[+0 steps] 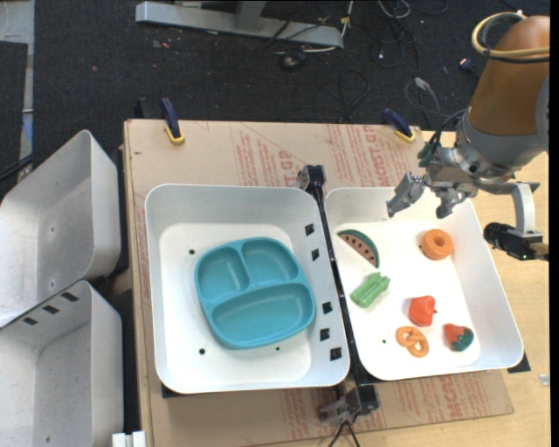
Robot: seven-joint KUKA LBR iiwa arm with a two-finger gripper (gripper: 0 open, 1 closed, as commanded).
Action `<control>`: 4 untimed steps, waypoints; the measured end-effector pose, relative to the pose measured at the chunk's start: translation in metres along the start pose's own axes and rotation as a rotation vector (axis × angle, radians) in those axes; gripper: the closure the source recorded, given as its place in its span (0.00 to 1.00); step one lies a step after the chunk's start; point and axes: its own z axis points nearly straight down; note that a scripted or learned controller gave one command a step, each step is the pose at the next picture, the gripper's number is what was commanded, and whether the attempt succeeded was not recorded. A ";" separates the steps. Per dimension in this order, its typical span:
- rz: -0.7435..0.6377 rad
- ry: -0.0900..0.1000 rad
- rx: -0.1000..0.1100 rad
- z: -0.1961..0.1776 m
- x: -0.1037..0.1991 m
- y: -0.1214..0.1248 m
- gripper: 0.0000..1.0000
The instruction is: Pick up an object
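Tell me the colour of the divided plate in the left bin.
Teal blue; the divided plate shows clearly in the camera view.

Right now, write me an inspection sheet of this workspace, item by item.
Surface: brown board bearing two white bins, left bin and right bin, side by side.
Job's things: in the right bin, watermelon slice, orange doughnut, green bean pod, red pepper, pretzel, strawberry; all lie apart from one another.
Clutter: teal divided plate in the left bin; two spare white bins off the board to the left.
Grippers: gripper open over the right bin's far edge, holding nothing.
Cables: loose cables on the dark floor behind.
Surroundings: yellow clamps at the board's far edge; metal frame on the floor.
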 end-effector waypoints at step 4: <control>0.001 0.000 -0.006 0.155 0.009 0.012 0.00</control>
